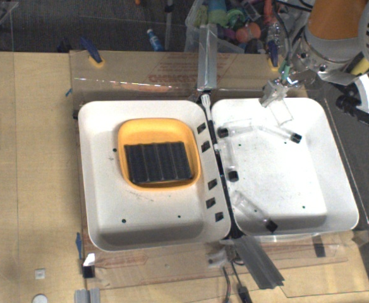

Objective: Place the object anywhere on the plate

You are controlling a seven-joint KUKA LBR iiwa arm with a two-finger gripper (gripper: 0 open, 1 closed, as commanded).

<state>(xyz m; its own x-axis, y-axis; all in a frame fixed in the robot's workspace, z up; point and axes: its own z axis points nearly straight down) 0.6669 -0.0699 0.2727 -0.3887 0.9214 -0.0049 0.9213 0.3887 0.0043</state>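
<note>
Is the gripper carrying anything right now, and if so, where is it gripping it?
Nothing visible is held. The gripper hangs over the right bin's back edge, and the black ridged object already lies on the yellow plate.

Two bins (99, 223), one plate (129, 131), one object (158, 162)

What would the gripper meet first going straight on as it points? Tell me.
Probably the white floor of the right bin, near its far rim; nothing seems to lie between it and the gripper, though depth is unclear.
</note>
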